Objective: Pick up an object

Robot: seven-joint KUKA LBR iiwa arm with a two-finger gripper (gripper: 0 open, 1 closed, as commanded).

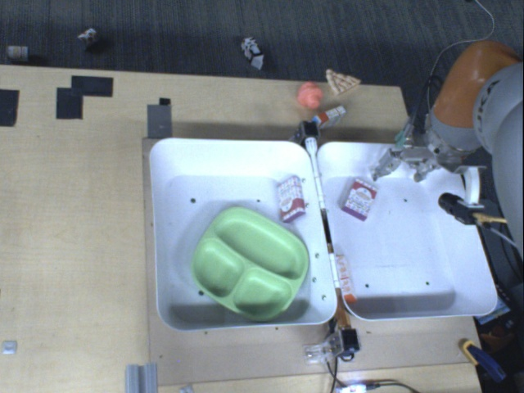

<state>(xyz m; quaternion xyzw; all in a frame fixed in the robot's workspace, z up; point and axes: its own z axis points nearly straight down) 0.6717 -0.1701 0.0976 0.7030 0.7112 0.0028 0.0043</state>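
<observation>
I see the left bin, centre-left of the frame, holding the green divided tray and a small red-and-white packet. The right bin holds a similar red packet at its upper left. The gripper hovers at that bin's upper edge, fingers spread, holding nothing. My judgement: shift left over the red packet, straddle its narrow sides, descend squarely. The arm enters from the upper right.

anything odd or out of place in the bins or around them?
Yes. The green divided plate sits skewed in the left bin, one edge riding toward the front wall. Outside the bins, an orange ball and a pizza-slice toy lie on the bench, and small bits sit on the dark floor beyond.
</observation>
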